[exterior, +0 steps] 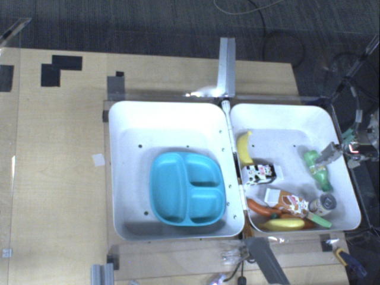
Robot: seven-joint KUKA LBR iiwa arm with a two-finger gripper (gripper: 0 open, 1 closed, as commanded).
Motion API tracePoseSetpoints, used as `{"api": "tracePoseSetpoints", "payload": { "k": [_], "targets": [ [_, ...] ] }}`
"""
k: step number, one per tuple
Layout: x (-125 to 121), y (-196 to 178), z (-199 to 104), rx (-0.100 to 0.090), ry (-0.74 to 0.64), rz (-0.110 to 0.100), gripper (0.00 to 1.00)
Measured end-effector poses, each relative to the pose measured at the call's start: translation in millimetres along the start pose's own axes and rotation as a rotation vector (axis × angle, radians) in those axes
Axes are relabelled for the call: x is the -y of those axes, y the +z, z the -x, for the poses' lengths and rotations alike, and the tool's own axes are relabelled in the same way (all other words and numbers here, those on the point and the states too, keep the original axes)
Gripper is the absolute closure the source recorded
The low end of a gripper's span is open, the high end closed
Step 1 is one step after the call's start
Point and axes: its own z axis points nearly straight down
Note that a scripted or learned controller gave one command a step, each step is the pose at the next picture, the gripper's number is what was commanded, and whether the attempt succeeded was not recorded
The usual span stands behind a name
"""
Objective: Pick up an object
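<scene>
Two shallow white bins sit side by side on the pale wooden surface (53, 177). Nearest the camera, along the front wall of the right bin (285, 120), lies a crowded row: one yellow banana-shaped piece (284, 224), one orange carrot-like piece (260, 207) just behind it, a crumpled printed packet (292, 203), a green stick-like item (319, 220) and one small round grey can (326, 203) near the right corner. The left bin (127, 126) holds a single thing, a blue divided tray (187, 188) with three compartments (one long, two smaller), lying toward that bin's front. Farther back in the right bin, a black-and-white patterned block (260, 173) lies beside the dividing wall, and behind it a second yellow banana piece (243, 149) stands against that wall. A green object (317, 167) lies toward the right side. The tool (330, 154) reaches in just above the green object; whether its fingers are parted or closed, I cannot tell.
</scene>
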Motion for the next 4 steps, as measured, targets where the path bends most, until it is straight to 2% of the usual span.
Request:
{"api": "tracePoseSetpoints", "payload": {
  "k": [1,2,3,4],
  "targets": [
    [-47.4,112.7,29.8,0.000,-0.101,-0.001,0.00],
    [-89.0,172.6,29.6,0.003,-0.130,0.009,0.00],
    [-91.8,160.6,27.9,0.002,-0.134,0.015,1.00],
    [-131.0,45.4,-38.5,0.000,-0.128,0.005,1.00]
  ]
}}
